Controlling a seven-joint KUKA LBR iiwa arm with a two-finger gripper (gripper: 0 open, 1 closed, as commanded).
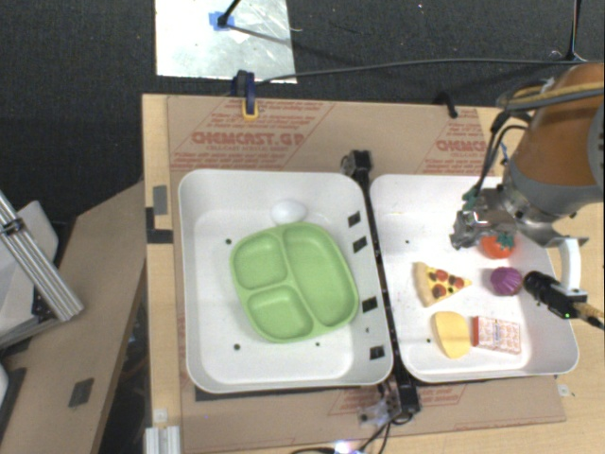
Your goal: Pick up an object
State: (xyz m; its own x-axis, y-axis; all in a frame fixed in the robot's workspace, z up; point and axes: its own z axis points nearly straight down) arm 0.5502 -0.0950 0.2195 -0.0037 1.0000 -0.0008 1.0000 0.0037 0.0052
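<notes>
A brown bench (284, 126) printed with red lettering is carrying two shallow white bins side by side, their inner walls touching along a black-clipped seam. The left bin (203, 253) is sitting toward the board's left half, the right bin (406, 206) toward its right edge. A blue-and-yellow clamp (246, 93) is gripping the board's far edge, and a dark cable (416, 61) is trailing just beyond it.
</notes>
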